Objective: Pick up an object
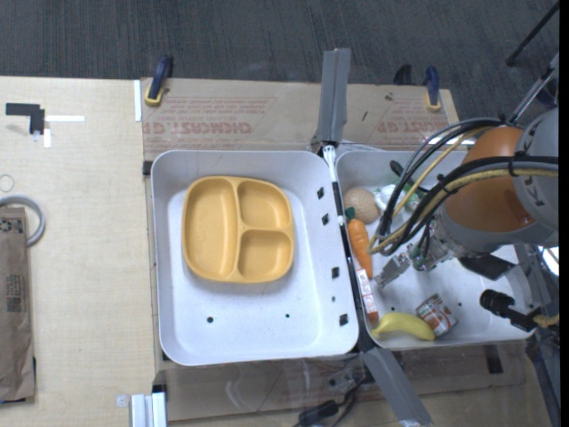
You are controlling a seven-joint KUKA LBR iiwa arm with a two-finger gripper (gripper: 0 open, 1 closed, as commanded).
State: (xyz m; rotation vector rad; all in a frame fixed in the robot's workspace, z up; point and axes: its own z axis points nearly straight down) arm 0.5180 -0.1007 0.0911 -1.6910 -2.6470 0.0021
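Reaching into the right bin [404,163], nothing lifted yet. Claw [396,269] low among the cables near the bin's left wall; whether clenched or released, impossible to tell. Carrot [357,241] just left of the claw, beside the divider; banana [404,326] below it, near a small can [437,314]. Next, probably: settle over the carrot, close, lift straight. Yellow plate [238,229] alone in the left bin [169,265].

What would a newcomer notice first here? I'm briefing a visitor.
The yellow divided plate sits alone in the left bin. The grey and orange arm with its cables hangs over the right bin, where a carrot, a banana and a small can lie.
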